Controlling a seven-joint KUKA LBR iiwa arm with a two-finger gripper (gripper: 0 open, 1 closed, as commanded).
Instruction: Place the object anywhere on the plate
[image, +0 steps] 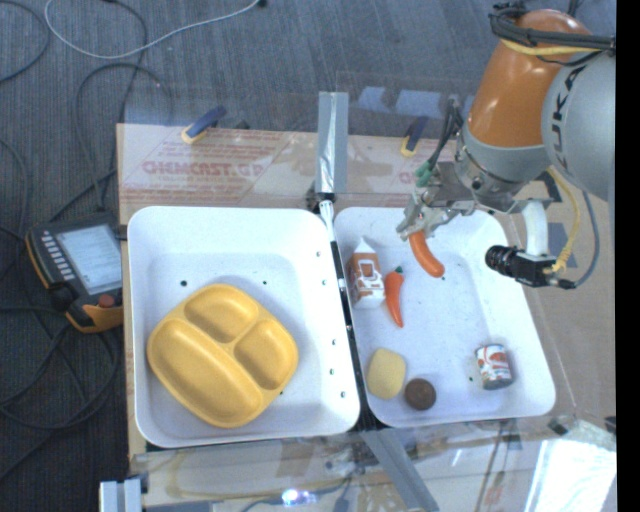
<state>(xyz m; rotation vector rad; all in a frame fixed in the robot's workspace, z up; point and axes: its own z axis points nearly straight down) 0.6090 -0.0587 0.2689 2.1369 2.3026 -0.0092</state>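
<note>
Gripper (420, 226) closing its fingers on a smooth, curved orange hot dog (427, 254), hanging above the right bin (520, 330); glossy yellow three-compartment plate (222, 352) lying in the left bin (160, 250).

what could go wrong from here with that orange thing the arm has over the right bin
1. The pincer seems to pinch the orange sausage-shaped piece only at its upper end, so most of it hangs free; it may swing or slip out during the move.
2. The yellow plate lies in the left bin, so the load must cross the raised divider; too low, and it could catch.
3. A drop now might land near the carrot.
</note>
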